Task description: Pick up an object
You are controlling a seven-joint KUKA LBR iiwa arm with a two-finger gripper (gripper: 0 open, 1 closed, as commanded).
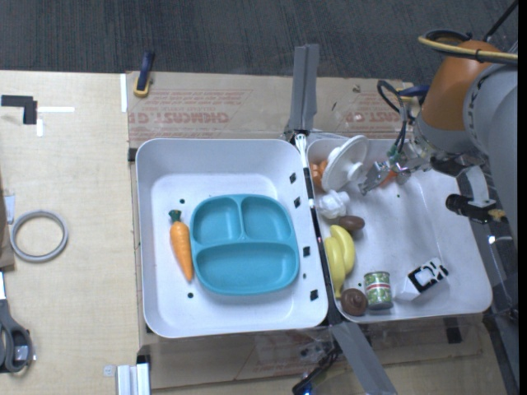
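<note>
The gripper (380,175) is in the far part of the right bin (449,303), touching a tilted white bowl (346,161); I cannot tell its jaw state. A banana (340,253) lies nearer.

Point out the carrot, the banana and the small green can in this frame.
carrot (182,249), camera view, middle of its orange body.
banana (341,253), camera view, middle of the yellow curve.
small green can (378,291), camera view, on its side label.
</note>
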